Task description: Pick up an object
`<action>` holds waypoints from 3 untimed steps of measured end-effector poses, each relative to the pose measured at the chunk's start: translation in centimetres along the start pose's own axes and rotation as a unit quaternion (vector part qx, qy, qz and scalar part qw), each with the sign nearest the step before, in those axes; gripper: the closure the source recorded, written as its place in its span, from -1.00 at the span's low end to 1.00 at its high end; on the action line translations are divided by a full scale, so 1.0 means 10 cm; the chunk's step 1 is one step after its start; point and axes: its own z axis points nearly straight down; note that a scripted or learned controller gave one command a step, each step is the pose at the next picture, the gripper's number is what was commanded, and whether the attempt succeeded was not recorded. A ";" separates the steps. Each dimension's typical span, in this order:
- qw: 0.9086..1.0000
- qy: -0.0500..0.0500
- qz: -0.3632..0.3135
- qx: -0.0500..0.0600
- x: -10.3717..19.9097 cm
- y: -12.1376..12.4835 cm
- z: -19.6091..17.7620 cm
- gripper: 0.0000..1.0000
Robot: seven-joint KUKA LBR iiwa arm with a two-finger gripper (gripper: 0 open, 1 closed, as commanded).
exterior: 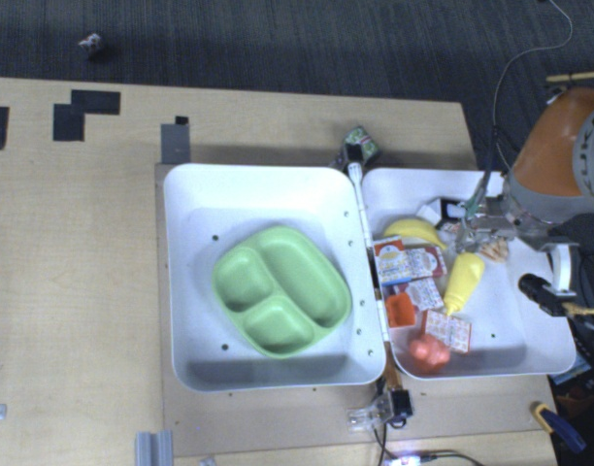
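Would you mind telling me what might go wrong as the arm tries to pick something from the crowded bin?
1. The items in the right bin lie packed together: the yellow bottle touches the small packets, so a grasp may catch two things or none.
2. The gripper hangs over the banana and bottle near the bin's far wall, so a descent might nudge them aside.

green divided plate (280,289) in left bin (185,260) | black tape patches (83,111) on bench (74,309)
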 end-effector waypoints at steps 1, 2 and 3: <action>1.000 0.000 0.000 0.000 0.00 0.00 0.00 -1.00; 1.000 -0.002 0.002 -0.006 0.26 -0.52 0.24 -1.00; 1.000 -0.003 0.001 -0.011 0.25 -0.49 0.11 1.00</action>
